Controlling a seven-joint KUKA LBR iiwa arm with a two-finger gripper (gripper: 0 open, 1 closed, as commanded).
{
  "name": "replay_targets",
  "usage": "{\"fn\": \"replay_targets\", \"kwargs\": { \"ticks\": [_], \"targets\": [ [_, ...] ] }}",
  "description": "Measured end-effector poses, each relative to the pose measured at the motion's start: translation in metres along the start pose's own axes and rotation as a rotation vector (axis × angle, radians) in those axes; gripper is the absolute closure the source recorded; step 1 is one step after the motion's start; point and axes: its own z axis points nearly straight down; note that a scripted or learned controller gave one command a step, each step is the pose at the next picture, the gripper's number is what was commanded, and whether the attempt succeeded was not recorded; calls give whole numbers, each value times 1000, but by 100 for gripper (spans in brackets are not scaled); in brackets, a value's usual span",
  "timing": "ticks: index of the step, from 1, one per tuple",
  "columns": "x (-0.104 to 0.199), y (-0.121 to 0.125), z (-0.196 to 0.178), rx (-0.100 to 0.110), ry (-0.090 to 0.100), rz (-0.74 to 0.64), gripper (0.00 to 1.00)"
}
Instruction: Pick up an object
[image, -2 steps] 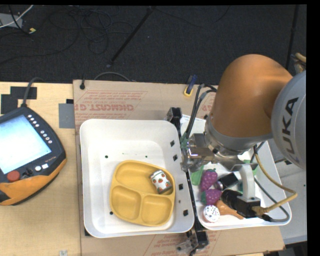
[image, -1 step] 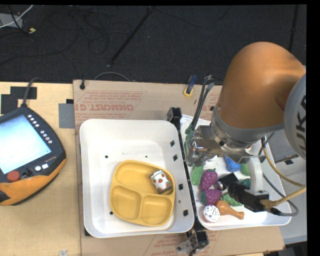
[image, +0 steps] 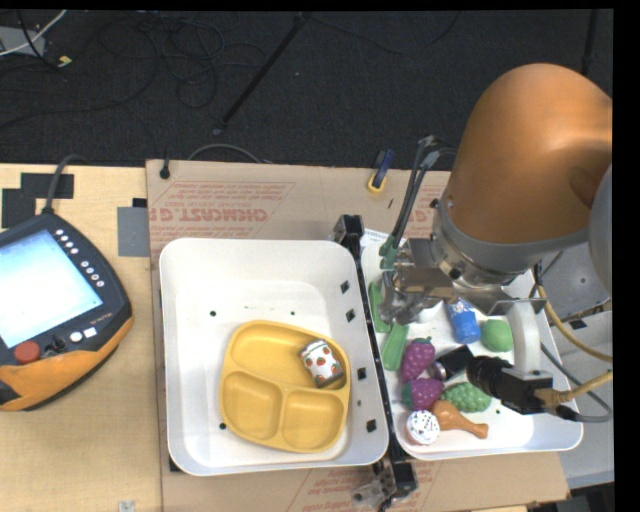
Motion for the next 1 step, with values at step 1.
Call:
{"fn": "replay_targets", "kwargs": {
  "ticks": [1],
  "targets": [
    [-5, 0, -34, -2, 0, -4, 100]
  ]
}}
